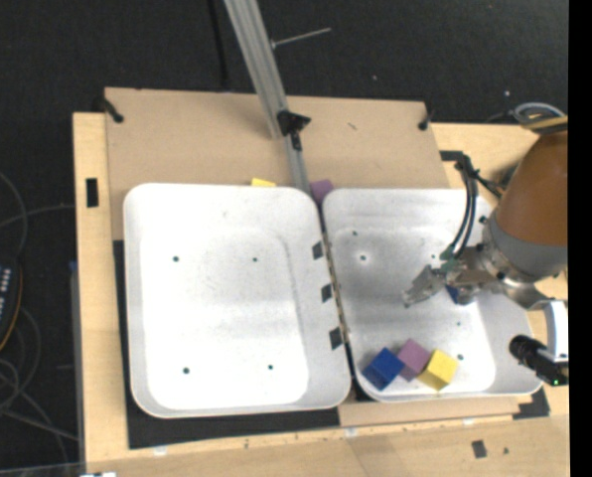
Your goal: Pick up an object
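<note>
Blue, purple and yellow blocks (pixel 411 362) lie touching in a row at the near edge of the right bin (pixel 395 217); they look light, stiff and best pinched across opposite flat faces. The hand (pixel 427 286) hovers above mid-bin, grip state undeterminable. Left bin (pixel 226 296) noted.

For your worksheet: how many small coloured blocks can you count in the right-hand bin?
3, clustered at the right bin's near edge: a blue block, a purple block and a yellow block. Others may be hidden under the arm and gripper.
</note>
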